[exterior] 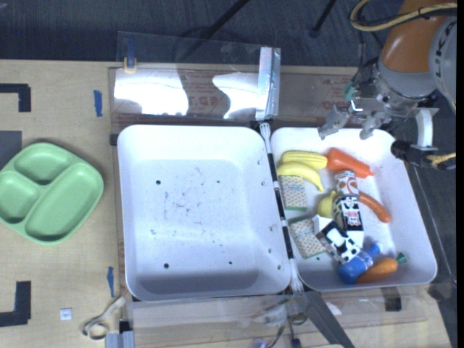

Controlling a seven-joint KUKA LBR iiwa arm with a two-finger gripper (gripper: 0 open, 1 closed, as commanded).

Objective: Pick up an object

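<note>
I am hovering my gripper (351,127) over the far edge of the right bin (417,216), fingers spread apart and gripping nothing. Just near of them, a yellow banana (304,167) is lying beside an orange carrot-shaped toy (348,162). Further toward me, a cow-patterned black-and-white pack (348,230) and a blue bottle (355,265) are crowding together.
</note>
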